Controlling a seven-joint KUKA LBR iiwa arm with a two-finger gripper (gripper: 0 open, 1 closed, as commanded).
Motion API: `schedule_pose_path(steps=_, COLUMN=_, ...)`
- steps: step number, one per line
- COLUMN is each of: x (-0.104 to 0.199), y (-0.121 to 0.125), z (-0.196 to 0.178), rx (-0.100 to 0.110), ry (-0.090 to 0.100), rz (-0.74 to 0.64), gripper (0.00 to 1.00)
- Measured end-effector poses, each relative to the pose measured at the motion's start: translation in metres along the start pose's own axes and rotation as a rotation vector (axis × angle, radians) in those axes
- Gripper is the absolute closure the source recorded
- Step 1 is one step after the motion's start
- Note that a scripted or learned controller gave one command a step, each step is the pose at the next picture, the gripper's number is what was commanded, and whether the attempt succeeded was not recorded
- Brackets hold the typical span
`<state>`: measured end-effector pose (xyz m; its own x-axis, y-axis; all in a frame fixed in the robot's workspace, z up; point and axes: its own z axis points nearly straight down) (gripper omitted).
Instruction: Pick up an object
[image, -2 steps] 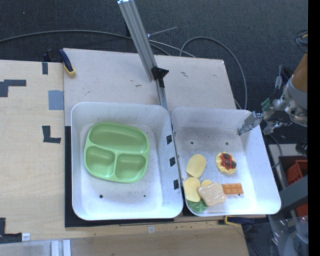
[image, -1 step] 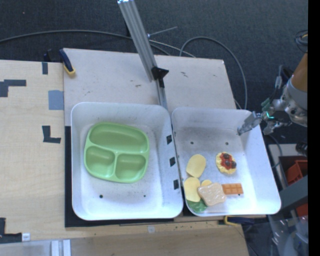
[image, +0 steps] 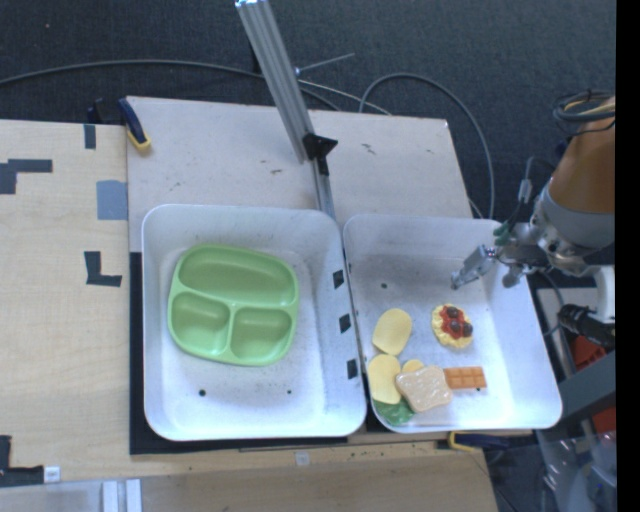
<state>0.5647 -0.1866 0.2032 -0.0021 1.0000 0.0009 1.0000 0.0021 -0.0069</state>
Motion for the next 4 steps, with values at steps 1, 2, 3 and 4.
schedule_pose_path(steps=1, x=-0.007, y=-0.008, z=0.056, rx=0.001, ry=0.000, rz=0.001, gripper=0.00)
schedule_pose_path(steps=2, x=-0.006, y=-0.009, z=0.111, rx=0.001, ry=0.000, rz=0.000, gripper=0.00)
schedule_pose_path(steps=3, x=-0.007, y=-0.004, z=0.092, rx=-0.015, ry=-0.003, rz=-0.001, gripper=1.00)
schedule_pose_path(steps=4, x=-0.010, y=-0.005, z=0.050, rx=-0.009, ry=-0.002, rz=0.001, gripper=1.00)
